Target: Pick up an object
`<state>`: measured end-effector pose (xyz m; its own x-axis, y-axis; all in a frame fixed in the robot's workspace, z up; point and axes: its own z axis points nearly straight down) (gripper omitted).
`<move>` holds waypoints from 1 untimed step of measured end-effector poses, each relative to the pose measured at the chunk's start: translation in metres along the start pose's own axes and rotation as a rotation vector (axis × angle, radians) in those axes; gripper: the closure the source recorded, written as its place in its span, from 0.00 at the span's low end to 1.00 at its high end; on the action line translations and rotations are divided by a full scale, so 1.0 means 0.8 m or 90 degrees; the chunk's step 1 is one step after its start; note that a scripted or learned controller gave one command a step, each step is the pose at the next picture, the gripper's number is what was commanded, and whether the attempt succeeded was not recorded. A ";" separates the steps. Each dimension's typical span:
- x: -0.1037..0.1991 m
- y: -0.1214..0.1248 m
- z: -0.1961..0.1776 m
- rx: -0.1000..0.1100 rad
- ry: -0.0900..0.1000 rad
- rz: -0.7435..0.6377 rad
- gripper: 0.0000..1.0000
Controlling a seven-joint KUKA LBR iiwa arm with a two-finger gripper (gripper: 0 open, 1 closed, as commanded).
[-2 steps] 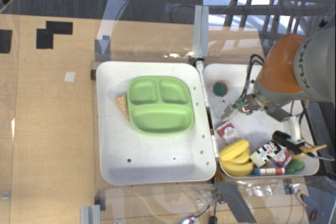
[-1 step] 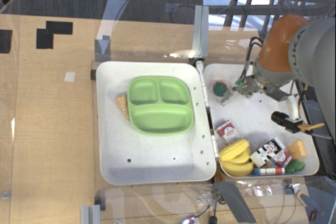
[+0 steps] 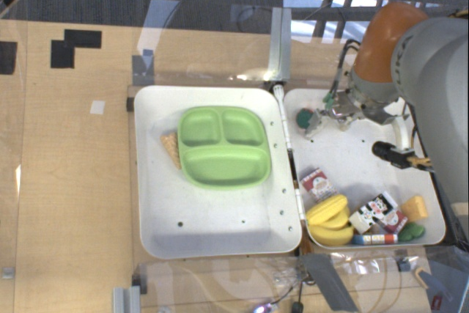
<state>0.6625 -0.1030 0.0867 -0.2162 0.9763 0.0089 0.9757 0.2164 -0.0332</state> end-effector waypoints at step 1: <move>0.001 0.000 0.000 -0.001 -0.003 -0.009 0.00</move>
<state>0.6625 -0.1019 0.0869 -0.2299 0.9732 0.0045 0.9727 0.2299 -0.0318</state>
